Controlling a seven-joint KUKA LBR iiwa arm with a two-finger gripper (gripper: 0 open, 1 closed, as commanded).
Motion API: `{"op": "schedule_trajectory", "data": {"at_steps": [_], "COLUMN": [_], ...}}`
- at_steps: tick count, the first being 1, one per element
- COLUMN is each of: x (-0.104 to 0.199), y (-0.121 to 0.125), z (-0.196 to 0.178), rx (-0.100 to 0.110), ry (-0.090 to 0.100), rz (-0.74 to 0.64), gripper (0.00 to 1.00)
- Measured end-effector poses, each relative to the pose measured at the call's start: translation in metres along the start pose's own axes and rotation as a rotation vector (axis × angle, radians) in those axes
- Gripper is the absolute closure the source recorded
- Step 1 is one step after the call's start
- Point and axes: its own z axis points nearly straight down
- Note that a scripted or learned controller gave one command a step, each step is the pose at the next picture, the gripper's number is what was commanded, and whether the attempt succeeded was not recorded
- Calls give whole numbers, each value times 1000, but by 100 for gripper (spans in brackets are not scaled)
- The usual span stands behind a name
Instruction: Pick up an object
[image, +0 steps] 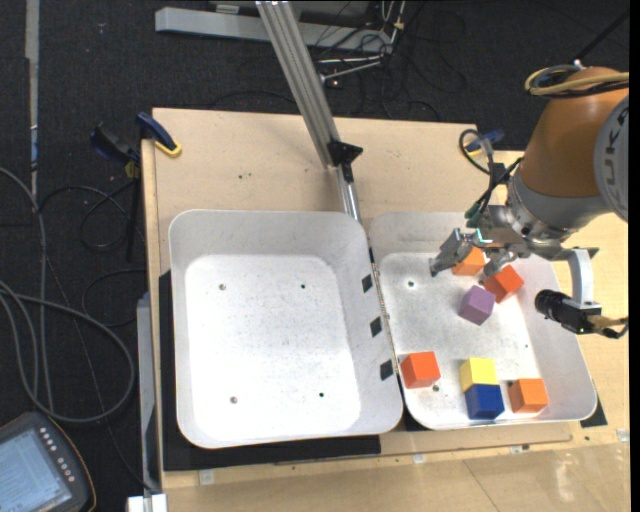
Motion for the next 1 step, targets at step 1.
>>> {"op": "schedule_trajectory", "data": {"at_steps": [1], "x": [0], "y": [0], "z": [-2], "rx": [-3], "ry": [-1], "rz": [2], "gripper": [0]}}
